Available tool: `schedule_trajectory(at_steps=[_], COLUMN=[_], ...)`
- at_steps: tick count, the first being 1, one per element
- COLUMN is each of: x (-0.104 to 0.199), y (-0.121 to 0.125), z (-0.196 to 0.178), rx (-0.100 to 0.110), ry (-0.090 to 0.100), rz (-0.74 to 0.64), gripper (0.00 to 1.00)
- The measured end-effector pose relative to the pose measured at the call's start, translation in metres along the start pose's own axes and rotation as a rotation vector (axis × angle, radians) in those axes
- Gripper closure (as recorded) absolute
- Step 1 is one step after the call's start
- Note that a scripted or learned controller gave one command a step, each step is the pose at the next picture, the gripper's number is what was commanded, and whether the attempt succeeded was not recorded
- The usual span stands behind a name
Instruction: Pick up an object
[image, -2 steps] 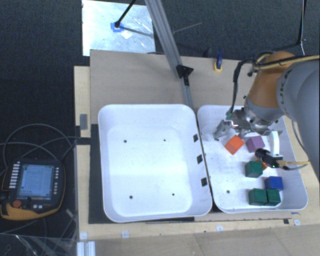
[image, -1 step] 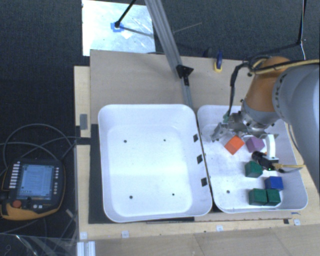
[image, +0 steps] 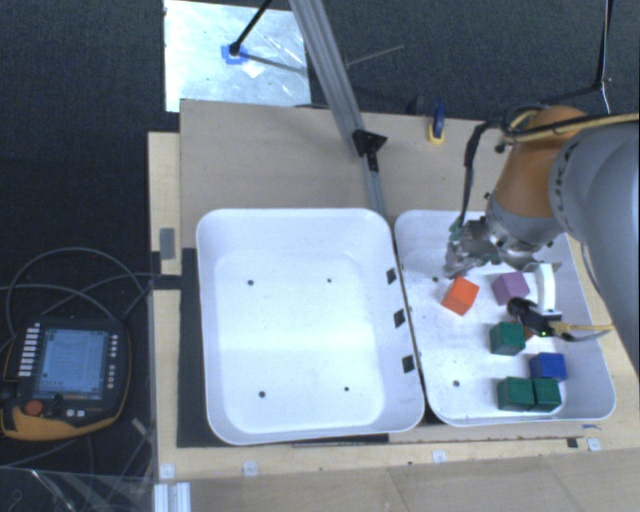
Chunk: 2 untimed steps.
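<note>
**Several blocks gathered in one bin, gripper poised over the orange one**

In the camera view, two shallow white bins are seen side by side on the bench. The left bin (image: 215, 235) is seen as bare white floor with a few small dark dots. All the blocks are held in the right bin (image: 420, 232).

The arm (image: 590, 170) is brought in from the view's right, its orange band (image: 525, 175) bent over the far part of the right bin. The gripper (image: 457, 266) is placed low over that bin, just above and beside an orange block (image: 460, 296), which lies tilted on the bin floor near the bin's middle. Whether the gripper is open or closed cannot be told from this slant, and nothing is seen in its hold.

A purple block (image: 511, 287) is found just to the right of the orange one. A green block (image: 507, 338) is set nearer the camera, then a blue block (image: 548, 366), and a green pair (image: 530, 393) is lodged against the near right corner, touching the blue one.

A teach pendant (image: 65, 378) is laid on the dark floor to the left of the bench.
</note>
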<state>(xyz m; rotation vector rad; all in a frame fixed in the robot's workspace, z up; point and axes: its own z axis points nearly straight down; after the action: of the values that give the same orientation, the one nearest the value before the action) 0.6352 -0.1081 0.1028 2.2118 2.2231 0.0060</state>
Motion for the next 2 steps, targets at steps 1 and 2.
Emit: schedule_trajectory(at_steps=[1,2], x=[0.007,-0.002], y=[0.004,0.005], z=[-0.047,-0.108], rx=[0.000,-0.002], ry=[0.001,0.000], rz=[-0.001,0.002], gripper=[1.00,1.00])
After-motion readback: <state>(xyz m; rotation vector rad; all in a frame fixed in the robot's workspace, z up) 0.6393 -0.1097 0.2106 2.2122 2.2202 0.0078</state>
